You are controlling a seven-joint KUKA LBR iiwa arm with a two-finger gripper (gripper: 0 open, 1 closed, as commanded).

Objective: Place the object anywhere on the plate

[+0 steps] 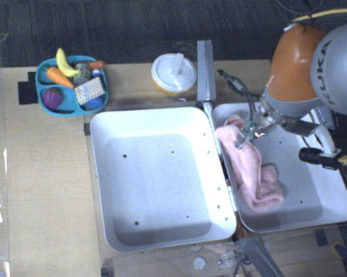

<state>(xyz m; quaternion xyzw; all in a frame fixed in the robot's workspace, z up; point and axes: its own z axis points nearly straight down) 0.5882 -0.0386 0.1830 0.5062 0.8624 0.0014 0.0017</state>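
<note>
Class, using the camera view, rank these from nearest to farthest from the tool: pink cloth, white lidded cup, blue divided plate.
1. Pink cloth, right bin, directly at the tool.
2. White lidded cup, behind the bins.
3. Blue divided plate, far left.

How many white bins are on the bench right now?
2. The left bin sits at the middle of the bench. The right bin adjoins it and holds a pink cloth, with the gripper over the cloth's upper end.

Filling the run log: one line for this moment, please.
claw: over pink cloth | cloth: right white bin | blue plate: on bench
</note>
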